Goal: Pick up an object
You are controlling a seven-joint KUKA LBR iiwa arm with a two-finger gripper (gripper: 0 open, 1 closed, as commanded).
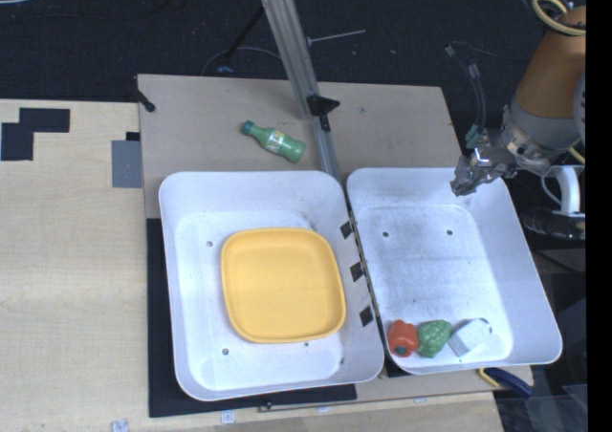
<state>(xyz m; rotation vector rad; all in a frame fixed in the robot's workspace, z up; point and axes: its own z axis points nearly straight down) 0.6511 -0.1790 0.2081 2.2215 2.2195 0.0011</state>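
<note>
We look down on a counter (pixel 402 124) carrying two shallow white bins side by side. The left bin (pixel 186 229) holds a square yellow plate (pixel 283 284) at its middle. In the right bin (pixel 497 268), along its near edge, sit a red object (pixel 403 337), a green object (pixel 433 336) touching it, and a white-grey block (pixel 468 336) just beside. The gripper (pixel 466 182) hangs over that bin's far right corner; we cannot tell its state. A green bottle (pixel 273 141) lies on the counter behind the left bin.
</note>
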